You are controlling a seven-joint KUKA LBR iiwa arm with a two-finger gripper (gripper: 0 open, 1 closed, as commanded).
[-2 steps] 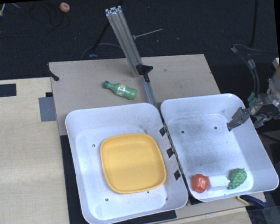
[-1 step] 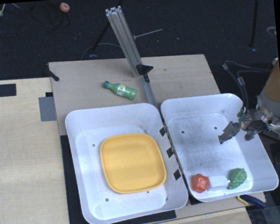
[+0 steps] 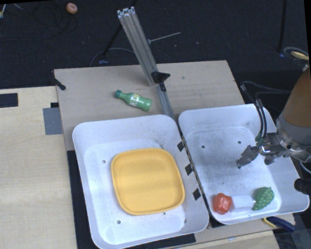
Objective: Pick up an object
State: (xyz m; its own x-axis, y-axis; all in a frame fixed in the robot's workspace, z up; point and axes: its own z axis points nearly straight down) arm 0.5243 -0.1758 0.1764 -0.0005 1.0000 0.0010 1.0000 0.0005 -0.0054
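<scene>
Pale tabletop [image 3: 206, 83] bears two white bins. Gripper [image 3: 246, 159] hovers mid right bin [image 3: 221, 126], fingers parted, holding nothing. Small red round toy [image 3: 222, 203] and green knobbly toy [image 3: 262, 198] lie near that bin's front edge, within reach; yellow square plastic plate [image 3: 147, 180] fills left bin [image 3: 92, 149].

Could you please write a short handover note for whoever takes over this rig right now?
Gripper: over the right bin, near its right side, above bare floor; nothing seen between its fingers.
Right bin, front edge: red toy, green toy, with a small white piece between them.
Left bin: yellow plate, lying flat.
Green bottle: on its side on the board behind the bins.
Done: nothing picked up yet.
Left: choose an object, descend, grasp, lift. The red and green toys look nearest.
</scene>
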